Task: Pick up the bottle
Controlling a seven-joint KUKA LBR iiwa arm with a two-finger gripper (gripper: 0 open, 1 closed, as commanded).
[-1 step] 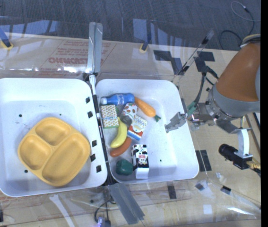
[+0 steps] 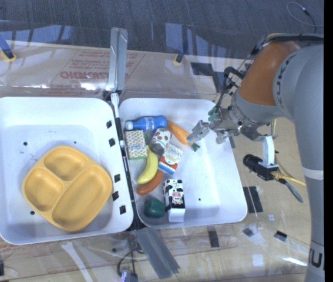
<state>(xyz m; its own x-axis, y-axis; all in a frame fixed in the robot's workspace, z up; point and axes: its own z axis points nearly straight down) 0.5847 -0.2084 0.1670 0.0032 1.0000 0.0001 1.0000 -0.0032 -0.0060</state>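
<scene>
The blue bottle (image 2: 147, 123) lies on its side at the upper left of the right bin (image 2: 225, 184), beside the carrot (image 2: 179, 133); the gripper (image 2: 197, 135) hovers just right of the carrot. Its fingers look parted, gripping nothing

The big grey arm (image 2: 307, 98) comes in from the right side, with its orange band (image 2: 266, 72) up near the wrist. It bends down and points its end effector (image 2: 197, 135) to the left.
</scene>
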